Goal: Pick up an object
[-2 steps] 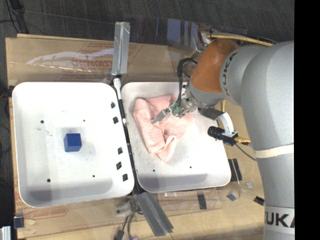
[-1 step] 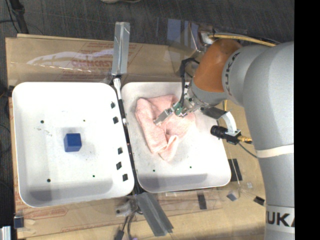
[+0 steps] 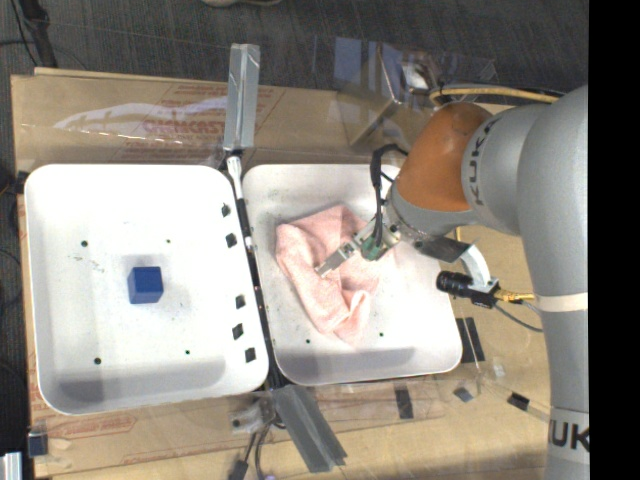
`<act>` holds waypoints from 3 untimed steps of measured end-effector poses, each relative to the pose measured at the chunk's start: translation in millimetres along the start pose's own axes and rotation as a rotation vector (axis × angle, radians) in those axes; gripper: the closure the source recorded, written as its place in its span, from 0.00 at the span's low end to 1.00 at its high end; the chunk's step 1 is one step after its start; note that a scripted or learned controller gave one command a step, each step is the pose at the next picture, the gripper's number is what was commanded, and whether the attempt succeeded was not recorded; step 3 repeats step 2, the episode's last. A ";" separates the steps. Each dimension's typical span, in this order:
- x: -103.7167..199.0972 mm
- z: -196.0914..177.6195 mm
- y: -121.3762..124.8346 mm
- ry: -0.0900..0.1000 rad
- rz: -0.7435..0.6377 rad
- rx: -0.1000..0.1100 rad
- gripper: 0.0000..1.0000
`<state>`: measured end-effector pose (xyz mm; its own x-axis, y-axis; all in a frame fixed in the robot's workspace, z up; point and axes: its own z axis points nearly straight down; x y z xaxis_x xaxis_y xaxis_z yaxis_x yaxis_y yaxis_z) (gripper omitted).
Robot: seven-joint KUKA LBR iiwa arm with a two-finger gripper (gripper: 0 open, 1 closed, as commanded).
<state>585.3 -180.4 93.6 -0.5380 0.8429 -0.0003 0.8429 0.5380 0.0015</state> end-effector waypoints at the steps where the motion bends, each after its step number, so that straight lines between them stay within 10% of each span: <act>1: -0.1 -10.5 1.2 0.000 -0.004 -0.001 1.00; 2: 25.8 -106.5 64.7 0.000 0.029 0.002 1.00; 3: 25.8 -106.5 64.7 0.000 0.029 0.002 1.00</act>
